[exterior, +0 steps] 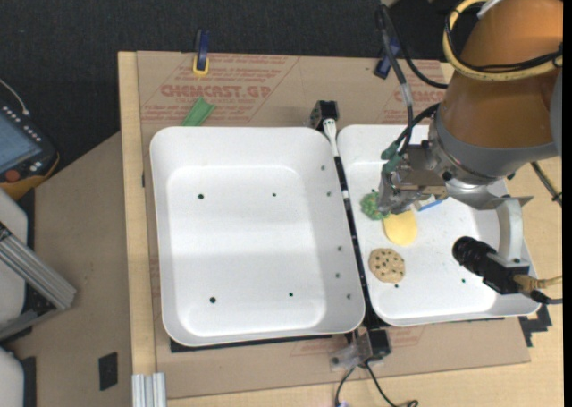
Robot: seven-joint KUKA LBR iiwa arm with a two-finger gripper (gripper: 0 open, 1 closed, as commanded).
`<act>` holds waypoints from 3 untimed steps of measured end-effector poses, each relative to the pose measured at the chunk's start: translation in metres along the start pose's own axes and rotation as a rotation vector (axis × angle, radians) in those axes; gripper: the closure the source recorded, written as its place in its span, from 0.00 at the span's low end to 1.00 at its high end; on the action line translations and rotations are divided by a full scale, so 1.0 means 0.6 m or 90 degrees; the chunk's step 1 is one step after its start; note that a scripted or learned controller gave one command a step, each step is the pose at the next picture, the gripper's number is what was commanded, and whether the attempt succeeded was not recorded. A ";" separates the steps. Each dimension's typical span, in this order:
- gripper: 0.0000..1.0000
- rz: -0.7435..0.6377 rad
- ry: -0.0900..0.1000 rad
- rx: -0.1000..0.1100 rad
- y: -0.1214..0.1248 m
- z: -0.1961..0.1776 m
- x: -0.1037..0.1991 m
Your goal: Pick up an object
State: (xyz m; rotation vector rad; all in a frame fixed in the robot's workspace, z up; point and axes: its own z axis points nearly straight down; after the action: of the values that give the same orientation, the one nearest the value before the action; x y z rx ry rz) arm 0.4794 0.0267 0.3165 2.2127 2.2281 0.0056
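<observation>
My end effector (391, 199) hangs over the green toy (370, 207) near the left wall of the right bin (438, 305); spread or pressed together, I cannot tell. The toy looks soft and light, perhaps leafy; I'd pinch its middle.

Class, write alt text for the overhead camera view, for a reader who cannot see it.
A grey and orange robot arm reaches in from the right, its claw down at a small green thing in the right white bin. A yellow lump and a cookie lie near it; the left bin sits alongside.
</observation>
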 end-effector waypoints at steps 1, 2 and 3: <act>1.00 0.003 -0.001 -0.002 0.060 -0.065 0.018; 1.00 0.006 -0.001 0.008 -0.004 0.016 -0.009; 1.00 0.005 -0.002 -0.002 0.080 -0.013 -0.029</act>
State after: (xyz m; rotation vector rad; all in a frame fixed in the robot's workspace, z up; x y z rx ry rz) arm 0.5273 0.0095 0.3248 2.2189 2.2161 0.0054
